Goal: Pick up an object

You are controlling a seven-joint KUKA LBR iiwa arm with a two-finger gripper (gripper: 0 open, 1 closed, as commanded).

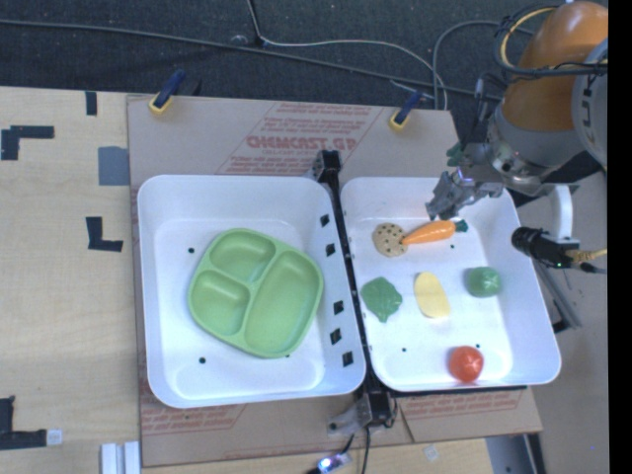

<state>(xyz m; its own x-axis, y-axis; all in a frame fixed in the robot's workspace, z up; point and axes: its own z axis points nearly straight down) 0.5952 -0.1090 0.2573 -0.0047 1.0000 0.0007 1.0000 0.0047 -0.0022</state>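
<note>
- Right bin: one carrot, one cookie, one yellow piece, two green pieces, one red tomato.
- Left bin: one green divided plate.
- Gripper hovers just above the carrot's leafy end; finger spread, can't tell.

There are two shallow white bins side by side: the left bin and the right bin. In the left bin lies one green divided plate with three compartments. In the right bin I count six small toy foods, one of each kind: one cookie, one orange carrot, one leafy green piece (maybe lettuce or broccoli), one pale yellow piece, one round green piece and one red tomato. At the far edge of the cardboard sheet there are two clamps, the left clamp and the right clamp.
</note>
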